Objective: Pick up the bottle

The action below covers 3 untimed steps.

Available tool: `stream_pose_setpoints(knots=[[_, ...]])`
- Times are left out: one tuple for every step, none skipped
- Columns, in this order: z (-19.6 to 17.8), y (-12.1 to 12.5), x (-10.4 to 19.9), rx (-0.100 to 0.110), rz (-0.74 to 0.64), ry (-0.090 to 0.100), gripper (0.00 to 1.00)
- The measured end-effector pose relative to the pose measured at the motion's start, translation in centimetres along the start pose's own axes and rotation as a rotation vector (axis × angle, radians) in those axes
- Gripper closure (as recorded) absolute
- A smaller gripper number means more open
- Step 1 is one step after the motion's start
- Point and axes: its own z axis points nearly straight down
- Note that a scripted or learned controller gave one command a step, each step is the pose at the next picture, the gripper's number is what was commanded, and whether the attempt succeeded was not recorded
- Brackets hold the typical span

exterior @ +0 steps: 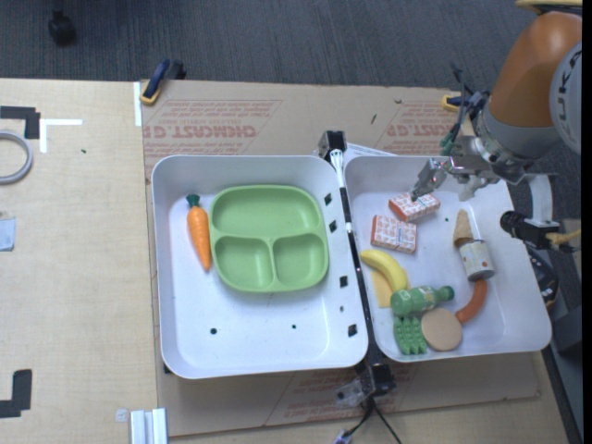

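One green bottle [421, 297] — glossy, lying sideways, beside curved yellow banana [384, 268]

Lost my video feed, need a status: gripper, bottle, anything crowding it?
Gripper open, holding nothing, over right bin's far edge. Green bottle lying near front, untouched. Crowded: banana, green brick, tan disc, sausage.

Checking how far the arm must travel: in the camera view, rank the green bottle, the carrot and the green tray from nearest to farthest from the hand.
From the hand above the right bin:
1. green bottle, right bin, near the front.
2. green tray, middle of the left bin.
3. carrot, left bin, beyond the tray.
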Motion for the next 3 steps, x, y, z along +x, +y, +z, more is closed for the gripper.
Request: stream_pose_setpoints(knots=[[-1.0,0.0,0.0,0.000,-0.001,0.000,1.00],[-0.3,-5.7,5.6,0.001,-0.054,0.000,1.00],[-2.6,-13.8,13.5,0.002,0.008,0.001,1.00]])
